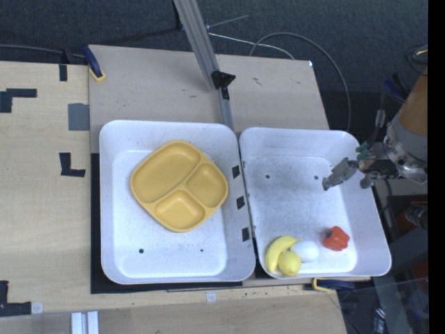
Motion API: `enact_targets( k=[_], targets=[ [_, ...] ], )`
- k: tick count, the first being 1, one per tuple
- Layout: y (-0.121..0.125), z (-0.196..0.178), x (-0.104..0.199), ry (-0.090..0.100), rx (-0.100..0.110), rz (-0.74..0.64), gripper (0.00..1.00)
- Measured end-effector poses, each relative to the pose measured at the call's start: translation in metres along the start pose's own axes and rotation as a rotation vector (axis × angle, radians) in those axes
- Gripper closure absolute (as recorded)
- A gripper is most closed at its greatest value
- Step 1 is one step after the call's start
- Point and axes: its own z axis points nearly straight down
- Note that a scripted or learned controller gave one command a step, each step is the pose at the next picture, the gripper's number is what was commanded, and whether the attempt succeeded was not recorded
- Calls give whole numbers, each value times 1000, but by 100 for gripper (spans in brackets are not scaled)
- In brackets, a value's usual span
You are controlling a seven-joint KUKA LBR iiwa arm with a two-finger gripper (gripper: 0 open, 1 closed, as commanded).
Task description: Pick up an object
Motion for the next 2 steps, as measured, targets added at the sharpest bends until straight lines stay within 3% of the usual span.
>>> enact_targets(
  k=[1,2],
  targets=[
    [0,0,0,0,0,0,0],
    [-10,49,-2,0,5,1,0]
  ],
)
